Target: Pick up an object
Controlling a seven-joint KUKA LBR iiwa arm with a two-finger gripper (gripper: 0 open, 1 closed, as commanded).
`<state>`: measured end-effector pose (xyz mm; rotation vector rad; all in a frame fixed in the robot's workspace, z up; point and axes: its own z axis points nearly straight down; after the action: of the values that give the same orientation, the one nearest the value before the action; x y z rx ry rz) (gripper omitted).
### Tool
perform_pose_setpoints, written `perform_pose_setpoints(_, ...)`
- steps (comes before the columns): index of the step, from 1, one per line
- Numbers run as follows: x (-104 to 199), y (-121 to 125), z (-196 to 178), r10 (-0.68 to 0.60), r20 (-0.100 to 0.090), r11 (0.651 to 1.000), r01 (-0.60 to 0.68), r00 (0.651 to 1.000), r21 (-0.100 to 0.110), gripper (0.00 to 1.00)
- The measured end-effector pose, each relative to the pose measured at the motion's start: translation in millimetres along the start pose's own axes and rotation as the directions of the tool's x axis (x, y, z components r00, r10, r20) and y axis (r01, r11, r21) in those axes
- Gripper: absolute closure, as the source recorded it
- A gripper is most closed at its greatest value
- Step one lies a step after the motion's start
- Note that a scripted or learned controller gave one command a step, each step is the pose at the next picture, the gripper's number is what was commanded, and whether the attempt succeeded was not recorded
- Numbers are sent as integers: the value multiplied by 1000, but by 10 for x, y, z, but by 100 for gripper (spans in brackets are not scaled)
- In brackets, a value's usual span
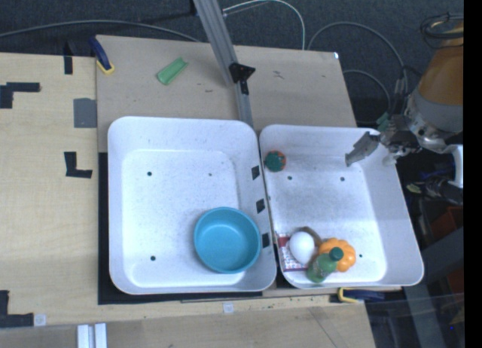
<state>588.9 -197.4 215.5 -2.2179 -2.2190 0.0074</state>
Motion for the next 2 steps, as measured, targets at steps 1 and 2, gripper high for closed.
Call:
perform_pose_setpoints(1, -56, -47, 621, 0, -1, 1000, 0, 1000, 2, 0)
perform_pose_setpoints(2, 36, -95, 1112, -1, -1, 1000, 1, 1000, 1, 0)
